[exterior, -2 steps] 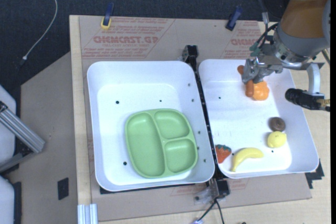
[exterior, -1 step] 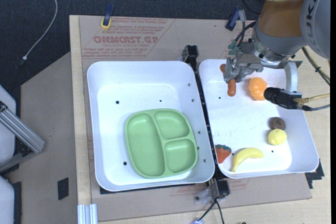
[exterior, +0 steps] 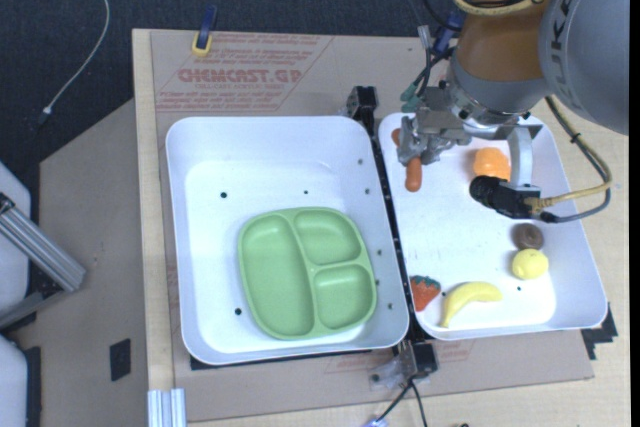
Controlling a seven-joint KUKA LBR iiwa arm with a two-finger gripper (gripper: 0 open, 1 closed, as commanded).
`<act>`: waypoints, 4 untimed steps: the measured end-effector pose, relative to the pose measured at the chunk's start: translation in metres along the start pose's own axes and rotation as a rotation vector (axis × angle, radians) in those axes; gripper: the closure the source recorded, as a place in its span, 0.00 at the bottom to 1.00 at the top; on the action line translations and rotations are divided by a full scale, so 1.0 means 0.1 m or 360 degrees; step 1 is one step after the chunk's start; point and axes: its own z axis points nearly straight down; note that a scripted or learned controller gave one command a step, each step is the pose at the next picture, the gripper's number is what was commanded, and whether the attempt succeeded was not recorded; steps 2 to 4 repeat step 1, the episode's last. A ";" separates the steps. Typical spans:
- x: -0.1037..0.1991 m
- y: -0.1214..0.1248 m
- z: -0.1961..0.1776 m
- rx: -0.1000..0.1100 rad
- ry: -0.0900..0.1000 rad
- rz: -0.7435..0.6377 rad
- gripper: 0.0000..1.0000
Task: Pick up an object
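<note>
Grey gripper (exterior: 418, 147) sits over the top-left corner of the right bin (exterior: 480, 223), hanging from the arm (exterior: 560, 15) w/ its orange band. I see an orange carrot-like piece (exterior: 414, 176) right below the finger tips, upright-ish, its top end meeting the gripper. Can't tell if it is pinched between the fingers or just lying on the bin floor under them, so grip state unclear to me.

Moving outward in the right bin: orange block (exterior: 490, 162) just right of the gripper, partly behind a black part of the wrist w/ a yellow cable. Lower right, a brown round item (exterior: 528, 236) and a yellow lemon-like ball (exterior: 530, 263) just beside each other. Along the bottom edge, a banana (exterior: 468, 299) and a strawberry (exterior: 425, 291) near it, at the bin's left corner.

Left bin (exterior: 200, 175) holds a green divided plate (exterior: 305, 270) w/ 3 compartments, low-centre. Both bins sit on a cardboard sheet (exterior: 250, 65) w/ red print; a blue-yellow clamp (exterior: 204, 33) is at its top-left edge.
</note>
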 end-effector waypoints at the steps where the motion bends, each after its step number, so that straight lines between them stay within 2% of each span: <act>1: 0.47 -0.17 0.11 0.0002 -0.0001 0.0001 1.00; 4: 0.47 -0.17 0.11 0.0002 -0.0001 0.0001 1.00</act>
